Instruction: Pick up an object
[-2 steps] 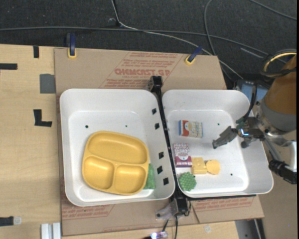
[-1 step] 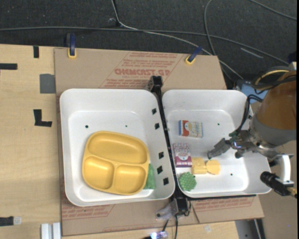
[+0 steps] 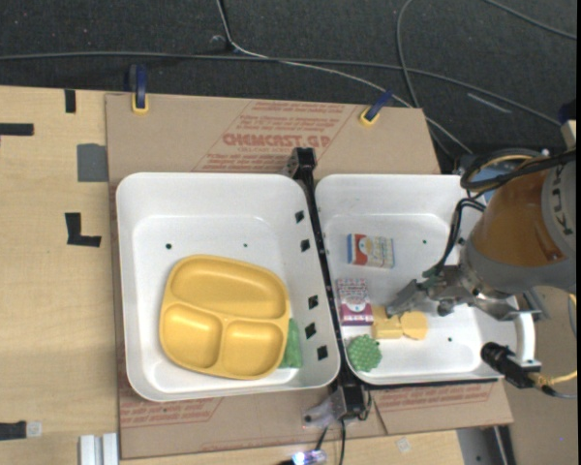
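Gripper point(image 3: 413, 303) sits low in the right bin point(image 3: 407, 194), fingers pointing toward the bin divider. Can't tell whether it's spread or pressed together; fingertips blur into the yellow block point(image 3: 404, 328) right at its tip. Block looks touching or nearly so, but nothing visibly sits between the fingers, so no hold to claim.

Likely target = that yellow block, just below/in front of the gripper. Judgement: looks like a small foam or plastic toy piece, light, stiff enough, matte so prob. not slippery. Best taken across its short sides, approx mid-length.

Other items beyond the gripper tip, toward the divider: small pink-purple carton point(image 3: 353, 301), flat, light, would crush a bit if squeezed hard; take by the long edges. Green round thing point(image 3: 364, 353) next to the block, textured, looks soft, may deform. Further up from the gripper, a small white box with blue/red print point(image 3: 370, 251); print too small to read.

Well beyond, in the left bin point(image 3: 136, 201): yellow divided tray point(image 3: 225, 315), rigid, wide, awkward for a two-finger grip except at the rim.

Writing: cardboard sheet point(image 3: 271, 134) under the bins reads "CHEMCAST GP" in red, w/ smaller lines illegible. Carton label not legible.
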`<state>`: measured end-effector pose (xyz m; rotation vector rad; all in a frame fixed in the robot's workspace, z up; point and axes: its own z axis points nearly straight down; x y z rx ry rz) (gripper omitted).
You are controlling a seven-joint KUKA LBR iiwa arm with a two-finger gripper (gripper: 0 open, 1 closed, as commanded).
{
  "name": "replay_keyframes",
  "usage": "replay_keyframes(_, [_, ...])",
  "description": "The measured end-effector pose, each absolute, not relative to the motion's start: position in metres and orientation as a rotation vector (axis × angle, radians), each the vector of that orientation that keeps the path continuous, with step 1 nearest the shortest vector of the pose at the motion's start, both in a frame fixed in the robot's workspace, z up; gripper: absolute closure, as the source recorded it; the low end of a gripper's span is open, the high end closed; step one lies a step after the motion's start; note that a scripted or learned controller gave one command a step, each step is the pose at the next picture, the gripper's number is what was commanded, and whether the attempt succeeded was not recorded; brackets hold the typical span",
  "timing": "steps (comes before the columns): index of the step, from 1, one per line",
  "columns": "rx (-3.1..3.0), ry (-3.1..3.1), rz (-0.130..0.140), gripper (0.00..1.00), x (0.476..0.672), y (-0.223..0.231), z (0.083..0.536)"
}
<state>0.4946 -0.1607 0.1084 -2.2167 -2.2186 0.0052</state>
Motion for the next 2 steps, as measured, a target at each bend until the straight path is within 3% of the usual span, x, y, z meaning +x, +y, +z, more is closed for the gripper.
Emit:
replay_keyframes(1, [-2.217,-2.221,0.002,1.00,0.495,-0.161,0.121])
replay_keyframes(2, [-2.224,-2.225,-0.003,1.00,0.497,-0.168,0.181])
